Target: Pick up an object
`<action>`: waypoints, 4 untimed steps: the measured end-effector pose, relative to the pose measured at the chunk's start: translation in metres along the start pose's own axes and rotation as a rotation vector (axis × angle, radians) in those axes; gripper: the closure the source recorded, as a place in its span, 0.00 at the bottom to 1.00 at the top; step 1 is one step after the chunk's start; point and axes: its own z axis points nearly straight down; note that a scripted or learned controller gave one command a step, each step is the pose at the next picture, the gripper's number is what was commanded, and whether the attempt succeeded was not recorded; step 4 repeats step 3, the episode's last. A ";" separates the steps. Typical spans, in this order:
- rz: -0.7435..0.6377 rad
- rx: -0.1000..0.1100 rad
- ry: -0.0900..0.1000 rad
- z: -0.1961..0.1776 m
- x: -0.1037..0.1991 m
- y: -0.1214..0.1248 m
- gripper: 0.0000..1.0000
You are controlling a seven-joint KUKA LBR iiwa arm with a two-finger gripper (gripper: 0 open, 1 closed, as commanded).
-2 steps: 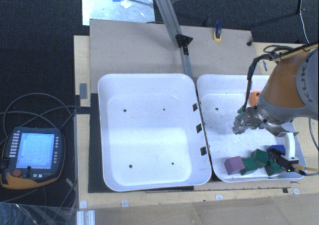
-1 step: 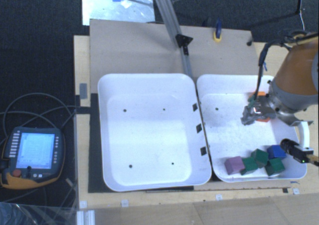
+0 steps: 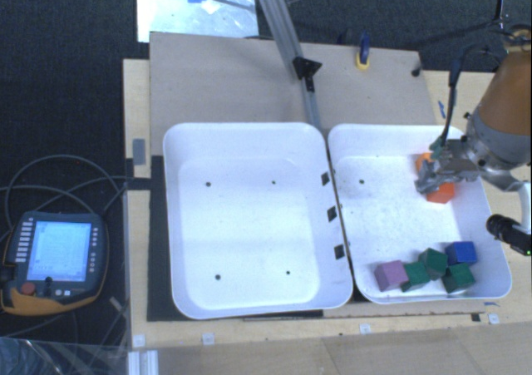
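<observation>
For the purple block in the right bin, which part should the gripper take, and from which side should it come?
Probably from above, closing on the purple block's far and near faces. Its left side looks free, but a green block touches its right side, and the right bin's front wall is close, so finger room there is tight. The gripper is now over an orange block.

No legible text or labels anywhere.
</observation>
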 end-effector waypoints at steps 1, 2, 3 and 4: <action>-0.006 0.005 0.004 -0.009 0.055 0.001 1.00; -0.006 0.008 0.005 0.002 0.117 0.000 1.00; -0.007 0.007 0.005 0.000 0.179 0.007 1.00; -0.007 0.007 0.005 0.000 0.179 0.007 1.00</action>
